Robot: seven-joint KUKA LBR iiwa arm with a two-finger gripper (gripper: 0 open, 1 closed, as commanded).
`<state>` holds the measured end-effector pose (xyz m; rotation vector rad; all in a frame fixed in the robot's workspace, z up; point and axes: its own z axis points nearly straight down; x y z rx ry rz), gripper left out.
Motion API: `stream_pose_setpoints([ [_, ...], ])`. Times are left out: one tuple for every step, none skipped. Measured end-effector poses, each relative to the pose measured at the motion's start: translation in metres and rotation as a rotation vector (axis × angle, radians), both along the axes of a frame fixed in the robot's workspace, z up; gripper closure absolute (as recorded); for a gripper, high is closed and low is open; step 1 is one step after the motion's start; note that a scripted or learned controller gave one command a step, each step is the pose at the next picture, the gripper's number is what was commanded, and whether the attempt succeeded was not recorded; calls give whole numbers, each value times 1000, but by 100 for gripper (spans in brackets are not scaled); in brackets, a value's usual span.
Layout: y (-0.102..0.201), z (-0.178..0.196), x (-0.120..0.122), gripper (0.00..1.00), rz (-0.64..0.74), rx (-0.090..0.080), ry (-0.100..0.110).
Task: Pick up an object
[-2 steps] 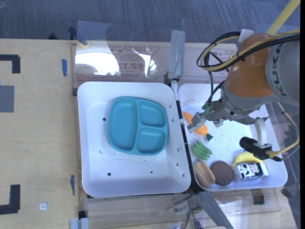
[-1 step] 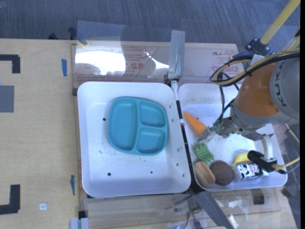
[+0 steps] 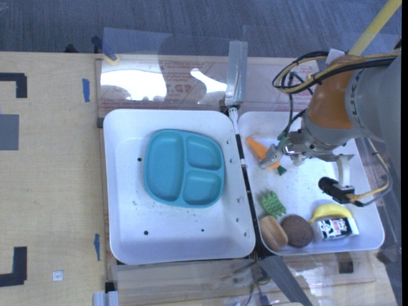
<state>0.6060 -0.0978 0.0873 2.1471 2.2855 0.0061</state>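
In the camera view, a small orange plastic carrot (image 3: 257, 148) is seen near the right white bin's (image 3: 373, 231) upper-left corner. The gripper (image 3: 275, 158) is poised just beside it; its fingers' spread cannot be told. The carrot is judged light, stiff and slippery, best gripped mid-body.

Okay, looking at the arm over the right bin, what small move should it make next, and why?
Probably lower the gripper straight down onto the carrot: it hangs right beside that carrot, near the bin's left wall, and nothing is visibly held yet.
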Motion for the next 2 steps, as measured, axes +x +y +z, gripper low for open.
stream_pose_setpoints([
  [0, 10, -1, 100, 0, 2, 5],
  [43, 130, 21, 100, -6, 2, -2],
])
